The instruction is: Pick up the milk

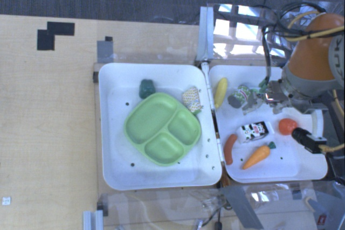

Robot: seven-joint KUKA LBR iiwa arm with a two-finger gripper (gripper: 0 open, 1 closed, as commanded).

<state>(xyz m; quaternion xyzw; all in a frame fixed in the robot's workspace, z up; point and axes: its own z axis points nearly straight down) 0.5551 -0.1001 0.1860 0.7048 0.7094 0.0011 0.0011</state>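
Note:
The milk [253, 131] is a small white carton with black cow spots. It lies on its side near the middle of the right bin [307, 169]. My gripper [245, 98] hangs over the back part of that bin, above and slightly left of the carton, at the end of the grey and orange arm. It is apart from the milk, and nothing of the carton is in its grasp. Its tip blends with a grey-green shape beneath it.
In the right bin lie a yellow banana [220, 92], a red tomato [287, 126], a carrot [257, 155] and a red sausage [229, 148]. The left bin [116, 169] holds a green divided plate [163, 128], a dark green item [146, 88] and a patterned piece [191, 98].

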